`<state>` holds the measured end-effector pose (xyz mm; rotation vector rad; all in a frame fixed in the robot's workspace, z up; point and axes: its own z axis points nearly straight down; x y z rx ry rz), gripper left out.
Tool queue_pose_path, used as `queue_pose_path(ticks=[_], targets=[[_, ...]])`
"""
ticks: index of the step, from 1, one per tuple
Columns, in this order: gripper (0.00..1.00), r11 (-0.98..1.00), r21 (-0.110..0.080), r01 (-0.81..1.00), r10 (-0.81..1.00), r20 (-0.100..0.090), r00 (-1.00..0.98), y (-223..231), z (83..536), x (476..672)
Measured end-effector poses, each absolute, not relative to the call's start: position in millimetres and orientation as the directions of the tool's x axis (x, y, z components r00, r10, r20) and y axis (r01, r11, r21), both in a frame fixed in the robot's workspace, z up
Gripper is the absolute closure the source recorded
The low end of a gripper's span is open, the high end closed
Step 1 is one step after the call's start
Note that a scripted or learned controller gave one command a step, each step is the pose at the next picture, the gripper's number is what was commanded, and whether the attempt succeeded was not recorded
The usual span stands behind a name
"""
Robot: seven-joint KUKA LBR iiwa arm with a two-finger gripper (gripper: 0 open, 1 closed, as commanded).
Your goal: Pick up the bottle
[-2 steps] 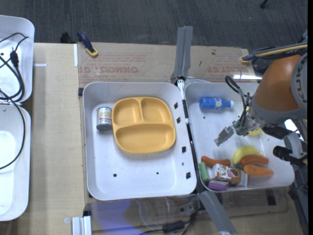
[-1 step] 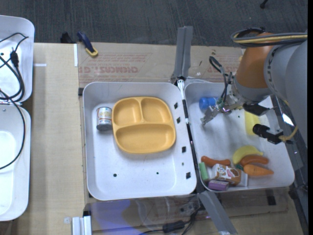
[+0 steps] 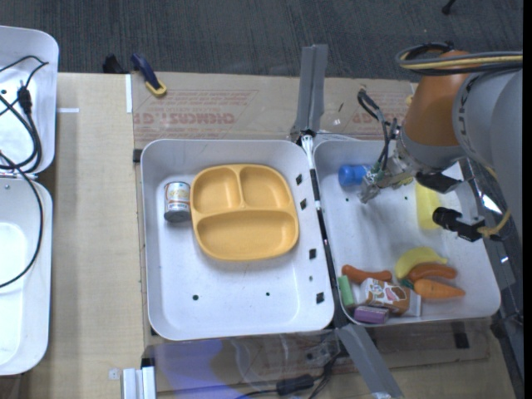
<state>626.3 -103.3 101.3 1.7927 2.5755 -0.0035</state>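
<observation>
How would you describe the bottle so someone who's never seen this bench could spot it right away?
Look in the right-hand white bin, at the corner nearest the camera. The bottle lies on its side in a cluster with carrots and a banana. It alone carries a printed white label and a green cap, with a small purple item just in front.

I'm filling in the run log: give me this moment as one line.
phase: approach | gripper over right bin, beside blue object | bottle lying at front, ungrasped | left bin: yellow plate, can
</observation>
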Motion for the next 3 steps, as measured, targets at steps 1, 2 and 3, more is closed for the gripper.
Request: queue_pose_path(ticks=[1,2,3], targets=[[1.0,0.021,-0.034,0.999,1.0,0.005,-0.021,-106,87,651.2],[1.0,-0.281,-0.024,0.959,0.96,-0.004,0.281,-98,87,653.1],[1.0,-0.491,0.0,0.871,0.871,-0.002,0.491,-34,192,658.8]])
